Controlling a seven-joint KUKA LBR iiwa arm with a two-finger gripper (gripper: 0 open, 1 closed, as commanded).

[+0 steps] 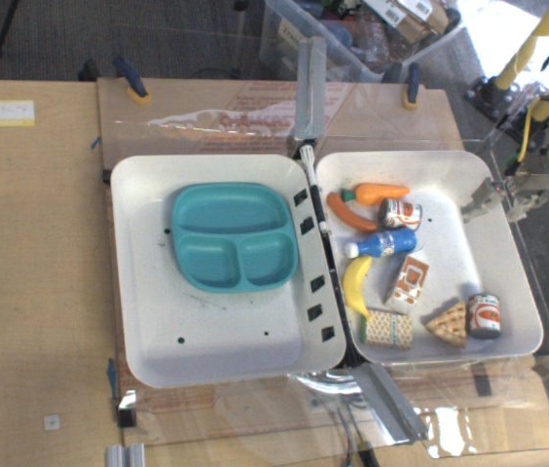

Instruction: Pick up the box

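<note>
1. Box (pixel 409 282) lies tilted near the middle of the right bin (pixel 508 261), brown and white, with nothing gripping it.
2. Around it: a blue bottle (pixel 385 244) just above, a banana (pixel 355 283) to its left, a patterned block (pixel 389 329) below, a sandwich wedge (pixel 447 323) and a can (pixel 485 315) to its lower right.
3. A carrot (pixel 377 193) and a second can (pixel 400 213) sit further up the same bin.
4. Gripper (pixel 490 198) hangs at the bin's upper right rim, well apart from the box, up and to its right; whether it is spread or closed, I cannot tell.
5. Left bin (pixel 148 348) carries a teal tray (pixel 233 236) with 3 compartments.
</note>
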